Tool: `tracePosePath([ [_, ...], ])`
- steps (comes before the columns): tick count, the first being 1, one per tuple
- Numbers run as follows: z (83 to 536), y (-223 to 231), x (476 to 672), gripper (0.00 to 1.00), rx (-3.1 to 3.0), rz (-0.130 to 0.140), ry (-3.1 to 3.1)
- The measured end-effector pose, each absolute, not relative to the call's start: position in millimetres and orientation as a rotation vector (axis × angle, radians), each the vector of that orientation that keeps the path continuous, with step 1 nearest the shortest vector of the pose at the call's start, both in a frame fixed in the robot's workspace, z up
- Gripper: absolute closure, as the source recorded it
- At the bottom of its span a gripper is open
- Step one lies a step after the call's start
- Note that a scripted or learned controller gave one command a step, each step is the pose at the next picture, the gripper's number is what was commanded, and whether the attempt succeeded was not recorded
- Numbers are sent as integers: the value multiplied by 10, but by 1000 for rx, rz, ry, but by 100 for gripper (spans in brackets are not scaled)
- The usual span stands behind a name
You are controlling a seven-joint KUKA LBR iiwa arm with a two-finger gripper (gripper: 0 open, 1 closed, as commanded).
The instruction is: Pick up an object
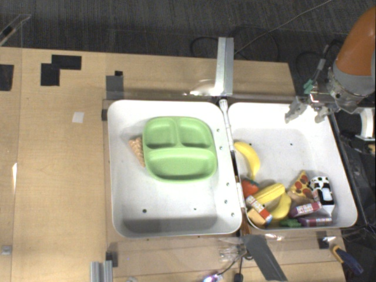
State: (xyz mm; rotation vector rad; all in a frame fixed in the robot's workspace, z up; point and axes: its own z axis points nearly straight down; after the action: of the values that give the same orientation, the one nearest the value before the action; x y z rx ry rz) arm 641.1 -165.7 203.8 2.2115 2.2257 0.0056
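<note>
While the gripper (306, 111) hangs open and empty over the right bin (276, 135) rim, a banana (249, 156) lies well below it, toys (294, 203) beyond.

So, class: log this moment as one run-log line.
arm: over right bin far edge | gripper: open, holding nothing | banana: in bin

arm (356, 51): broad orange band, grey collar under it. end effector (306, 111) has two pale grey fingers (293, 111), splayed apart, on a light metallic wrist block. small teal/green fitting (309, 86) on the block's side facing away from the orange band, thin dark cable (322, 63) running up from it. dark housing just below the collar.
</note>
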Motion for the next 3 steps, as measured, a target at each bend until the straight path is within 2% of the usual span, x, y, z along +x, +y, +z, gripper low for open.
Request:
tracePosePath([
  [1, 1476, -829, 6319, 0, 1975, 6, 2438],
  [2, 1025, -977, 6127, 0, 1741, 29, 2570],
  [3, 921, -1039, 5593, 0, 1743, 15, 2595],
])
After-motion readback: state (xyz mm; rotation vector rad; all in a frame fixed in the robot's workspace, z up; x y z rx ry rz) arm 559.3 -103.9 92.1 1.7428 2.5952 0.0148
